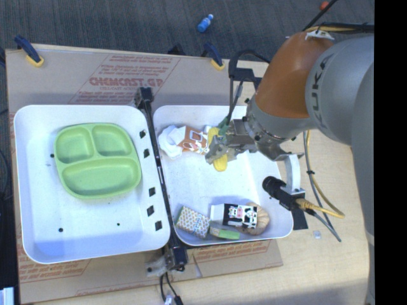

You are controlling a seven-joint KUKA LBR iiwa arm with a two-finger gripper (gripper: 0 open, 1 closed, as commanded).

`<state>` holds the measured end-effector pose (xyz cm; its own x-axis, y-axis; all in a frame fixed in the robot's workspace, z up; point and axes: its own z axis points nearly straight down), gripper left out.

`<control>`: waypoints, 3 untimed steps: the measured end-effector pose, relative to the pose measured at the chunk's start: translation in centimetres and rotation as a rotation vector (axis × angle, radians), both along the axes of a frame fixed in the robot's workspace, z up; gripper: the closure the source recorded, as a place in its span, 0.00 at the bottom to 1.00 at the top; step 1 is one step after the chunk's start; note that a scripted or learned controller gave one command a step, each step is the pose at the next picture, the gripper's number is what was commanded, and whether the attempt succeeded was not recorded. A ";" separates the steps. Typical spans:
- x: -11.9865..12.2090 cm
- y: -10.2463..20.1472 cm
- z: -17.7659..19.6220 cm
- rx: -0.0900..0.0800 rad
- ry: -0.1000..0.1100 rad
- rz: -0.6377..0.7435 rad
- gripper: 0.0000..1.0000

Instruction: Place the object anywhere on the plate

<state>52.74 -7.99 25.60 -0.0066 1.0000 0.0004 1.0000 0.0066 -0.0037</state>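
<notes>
Jaws point(218, 150) hang low over the upper part of the right bin point(191, 189), right beside a yellow object point(220, 163) that peeks out just under them; whether they are apart or clamped on it I cannot tell, since the wrist blocks the view. In the left bin point(25, 189) lies the green plate point(97, 160), three-sectioned. A white-and-orange packet point(180, 139) sits left of the jaws, and a patterned box point(193, 222) and a small printed toy point(244, 216) sit along the right bin's near edge.
</notes>
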 end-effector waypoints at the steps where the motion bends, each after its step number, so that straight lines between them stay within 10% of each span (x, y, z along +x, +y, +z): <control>1: -5.2 0.8 -6.5 0.000 0.001 0.000 1.00; 2: -1.9 -5.8 2.9 -0.002 -0.006 -0.002 1.00; 3: 0.1 -1.0 0.1 0.000 0.000 0.000 1.00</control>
<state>52.81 -8.99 25.66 -0.0066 1.0000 0.0008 1.0000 0.0066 -0.0034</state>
